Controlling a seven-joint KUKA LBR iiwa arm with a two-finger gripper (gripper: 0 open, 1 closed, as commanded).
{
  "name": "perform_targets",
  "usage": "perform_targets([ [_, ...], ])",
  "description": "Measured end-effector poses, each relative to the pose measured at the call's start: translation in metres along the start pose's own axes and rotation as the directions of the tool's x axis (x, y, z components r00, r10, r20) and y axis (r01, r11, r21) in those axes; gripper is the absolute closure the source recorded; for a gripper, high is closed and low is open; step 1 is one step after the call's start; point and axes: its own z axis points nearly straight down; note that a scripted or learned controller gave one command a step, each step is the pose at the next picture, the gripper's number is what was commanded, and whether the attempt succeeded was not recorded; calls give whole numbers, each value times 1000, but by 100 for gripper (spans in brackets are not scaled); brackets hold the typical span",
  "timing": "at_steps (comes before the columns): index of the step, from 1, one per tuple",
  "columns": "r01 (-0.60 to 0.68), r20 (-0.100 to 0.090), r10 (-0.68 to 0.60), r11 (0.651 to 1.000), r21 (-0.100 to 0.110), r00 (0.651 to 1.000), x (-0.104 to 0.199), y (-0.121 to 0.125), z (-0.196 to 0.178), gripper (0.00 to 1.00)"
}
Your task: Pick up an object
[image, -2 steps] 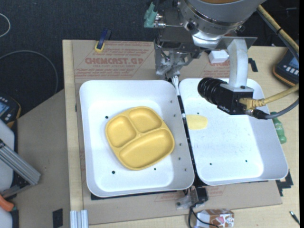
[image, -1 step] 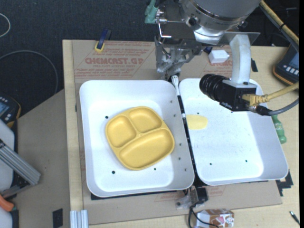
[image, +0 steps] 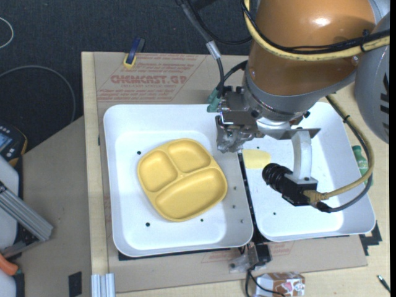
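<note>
A yellow three-compartment plate (image: 181, 178) lies flat in the middle of the left bin (image: 124, 129). A small pale yellow flat piece (image: 255, 158) rests in the right bin (image: 337, 221), close to the divider between the bins. My gripper (image: 231, 140) hangs low over that divider, just up and left of the pale piece and just right of the plate's far corner. Nothing shows held in it. The arm's orange band and wrist hide the back of the right bin.
A green object (image: 360, 157) peeks out at the right bin's right wall, partly behind a cable. A black cylinder with cabling (image: 286, 183) hangs from the wrist over the right bin. A blue-and-yellow clip (image: 132, 54) sits on the cardboard behind the bins.
</note>
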Motion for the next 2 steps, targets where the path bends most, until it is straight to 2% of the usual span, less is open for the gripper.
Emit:
perform_targets([
  [1,6,-8,-6,1000,-22,1000,4,2,-20,100],
  [2,6,-9,-6,1000,-24,1000,5,2,-30,100],
])
